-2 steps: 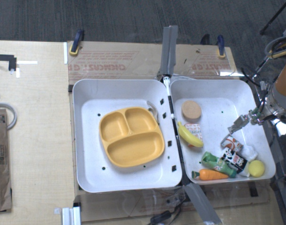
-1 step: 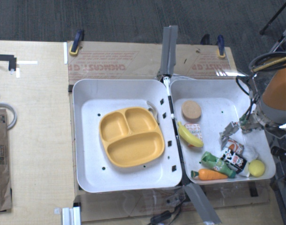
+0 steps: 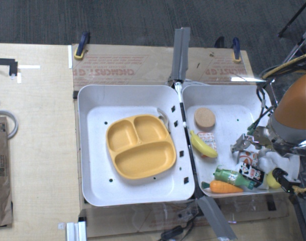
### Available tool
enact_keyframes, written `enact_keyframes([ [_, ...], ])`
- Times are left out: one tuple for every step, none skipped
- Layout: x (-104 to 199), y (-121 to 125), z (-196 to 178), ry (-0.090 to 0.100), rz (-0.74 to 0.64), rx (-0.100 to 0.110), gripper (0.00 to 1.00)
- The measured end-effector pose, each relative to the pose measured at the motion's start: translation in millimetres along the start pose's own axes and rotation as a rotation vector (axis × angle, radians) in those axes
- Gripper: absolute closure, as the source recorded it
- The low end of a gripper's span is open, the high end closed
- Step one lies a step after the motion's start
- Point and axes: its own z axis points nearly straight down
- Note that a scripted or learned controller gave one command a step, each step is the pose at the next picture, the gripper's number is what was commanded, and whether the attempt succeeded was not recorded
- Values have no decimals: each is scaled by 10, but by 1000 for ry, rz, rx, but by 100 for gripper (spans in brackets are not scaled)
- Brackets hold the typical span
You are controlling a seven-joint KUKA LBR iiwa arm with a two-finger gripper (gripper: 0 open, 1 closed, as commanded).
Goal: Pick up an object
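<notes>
Right bin [image 3: 228,107], near edge: orange carrot [image 3: 225,187] lying flat, green bottle [image 3: 234,177] just behind it, black-and-white printed carton [image 3: 250,170] to their right; yellow banana [image 3: 203,143] sits farther left by the divider, and a round tan disc [image 3: 204,118] is beyond it. Claw [image 3: 242,145] hovers over the right bin beside the carton, fingers spread, nothing between them. Left bin [image 3: 88,144] holds a yellow divided plate [image 3: 141,147].
</notes>
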Motion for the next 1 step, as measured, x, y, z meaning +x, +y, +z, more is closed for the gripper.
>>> enact_keyframes([
  [-4,6,-91,0,3,-1,100],
])
